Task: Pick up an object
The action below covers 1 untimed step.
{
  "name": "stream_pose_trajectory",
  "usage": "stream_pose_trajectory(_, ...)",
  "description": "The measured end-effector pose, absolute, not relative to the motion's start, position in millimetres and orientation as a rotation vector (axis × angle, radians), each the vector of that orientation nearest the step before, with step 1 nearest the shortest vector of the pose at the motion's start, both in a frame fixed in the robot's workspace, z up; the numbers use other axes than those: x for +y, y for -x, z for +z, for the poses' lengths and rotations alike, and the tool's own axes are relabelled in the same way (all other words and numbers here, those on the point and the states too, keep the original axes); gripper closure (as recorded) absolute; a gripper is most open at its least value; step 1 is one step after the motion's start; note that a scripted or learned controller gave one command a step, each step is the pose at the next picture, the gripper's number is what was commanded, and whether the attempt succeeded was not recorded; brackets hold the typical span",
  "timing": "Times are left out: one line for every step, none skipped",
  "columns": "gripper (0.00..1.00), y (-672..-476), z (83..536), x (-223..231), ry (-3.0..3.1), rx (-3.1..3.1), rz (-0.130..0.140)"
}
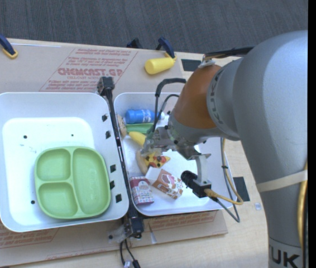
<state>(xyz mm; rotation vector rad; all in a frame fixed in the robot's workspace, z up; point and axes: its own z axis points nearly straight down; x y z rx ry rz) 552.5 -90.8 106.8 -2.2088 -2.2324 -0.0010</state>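
Grey arm's two-finger gripper (153, 145), grip state indiscernible, low in the right shallow white bin (216, 197) over a small yellow-and-red toy (157, 161); a clean pick likely requires centring on it, clear of the neighbouring printed cartons (168, 185).

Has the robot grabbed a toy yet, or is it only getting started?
Done so far: the arm has reached over the right bin. In hand: its tool is low among the toys, above a yellow and red one, but nothing shows lifted. The blue bottle and small cartons lie in the bin. Left: grab something and raise it.
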Motion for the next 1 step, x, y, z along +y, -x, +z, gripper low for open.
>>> stream_pose_trajectory(1.0,-476.4,191.9,-56.3,2.21,-2.229,0.003)
